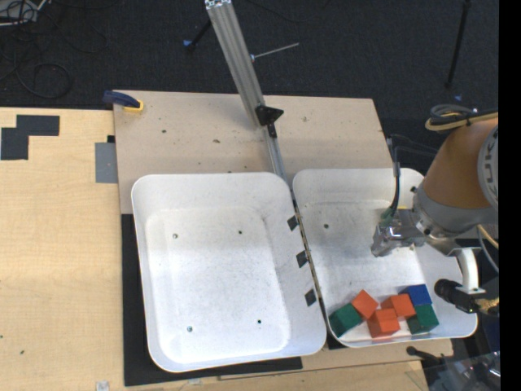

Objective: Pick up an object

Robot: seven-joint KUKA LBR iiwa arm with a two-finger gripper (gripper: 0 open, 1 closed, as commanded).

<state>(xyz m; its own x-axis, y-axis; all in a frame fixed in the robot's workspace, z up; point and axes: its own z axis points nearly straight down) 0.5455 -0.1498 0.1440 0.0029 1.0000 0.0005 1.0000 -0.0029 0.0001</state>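
Note:
Several small blocks lie bunched at the near edge of the right bin (350, 202): a green block (346, 319), three orange blocks (365, 304) (384, 322) (401, 305), a blue block (418, 294) and a dark green block (423, 321). My gripper (389, 239) hangs over the right side of that bin, behind the blocks and apart from them. Nothing shows between its tips. The orange band of the arm (456, 169) rises to its right.
The left bin (212, 267) sits beside the right one, parted by a rim with black clips (299, 257). A slanted aluminium bar (240, 63) rises from the board behind the bins. A blue and yellow clamp (124, 100) lies at the board's far left corner.

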